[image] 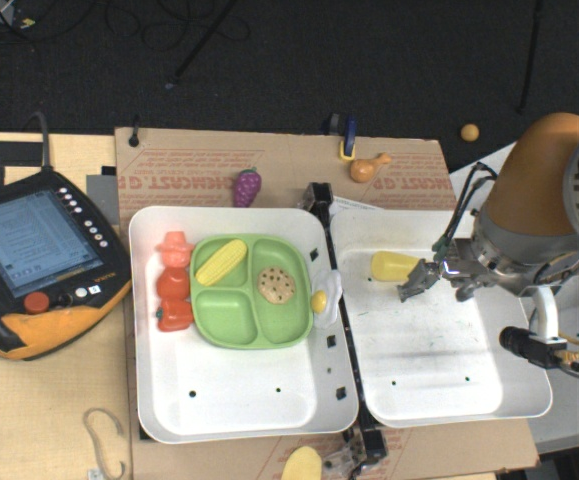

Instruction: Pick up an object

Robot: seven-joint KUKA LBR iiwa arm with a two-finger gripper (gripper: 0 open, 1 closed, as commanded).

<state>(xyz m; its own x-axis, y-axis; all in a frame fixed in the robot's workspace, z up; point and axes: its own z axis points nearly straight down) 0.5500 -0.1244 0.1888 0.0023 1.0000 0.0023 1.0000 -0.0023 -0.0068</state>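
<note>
A grey handheld control pendant with an orange rim lay at the bench's left edge. Purple plastic grapes and an orange plastic pear rested on the brown cardboard sheet behind the bins. A small orange ball lay near the far right corner, a yellow plastic lemon at the front edge.

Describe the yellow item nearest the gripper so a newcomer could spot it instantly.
Find the right bin. Near its upper left corner lies a yellow block, just left of the gripper. It is the sole object lying in that bin; the corn sits on the green plate in the left bin.
</note>
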